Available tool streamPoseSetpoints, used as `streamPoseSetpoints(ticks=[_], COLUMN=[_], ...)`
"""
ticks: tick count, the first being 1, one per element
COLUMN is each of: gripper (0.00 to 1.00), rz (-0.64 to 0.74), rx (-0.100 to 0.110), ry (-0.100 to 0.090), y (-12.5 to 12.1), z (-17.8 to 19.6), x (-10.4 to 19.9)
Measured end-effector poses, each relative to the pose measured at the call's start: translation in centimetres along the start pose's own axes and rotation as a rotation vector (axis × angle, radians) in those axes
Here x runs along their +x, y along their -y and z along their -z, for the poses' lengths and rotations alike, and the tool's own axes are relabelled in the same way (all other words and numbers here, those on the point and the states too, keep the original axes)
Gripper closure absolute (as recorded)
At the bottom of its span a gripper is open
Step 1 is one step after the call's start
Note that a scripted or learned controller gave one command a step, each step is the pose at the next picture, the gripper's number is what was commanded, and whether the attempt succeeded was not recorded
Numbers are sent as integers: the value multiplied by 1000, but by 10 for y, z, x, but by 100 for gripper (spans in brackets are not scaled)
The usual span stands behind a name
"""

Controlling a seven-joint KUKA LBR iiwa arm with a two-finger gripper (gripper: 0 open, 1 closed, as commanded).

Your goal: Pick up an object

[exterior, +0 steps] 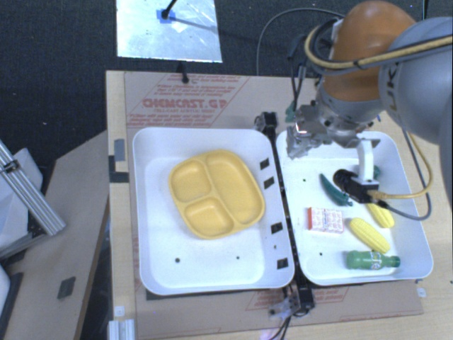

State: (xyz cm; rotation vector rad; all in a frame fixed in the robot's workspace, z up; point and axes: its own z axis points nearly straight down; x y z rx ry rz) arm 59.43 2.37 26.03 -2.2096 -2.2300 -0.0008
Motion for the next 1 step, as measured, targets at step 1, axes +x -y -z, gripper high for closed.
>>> streamPoseSetpoints(ticks=[1], gripper=[100], rz=[1], rx=[1], ry=[0], y=[15], z=[-27], x=[52])
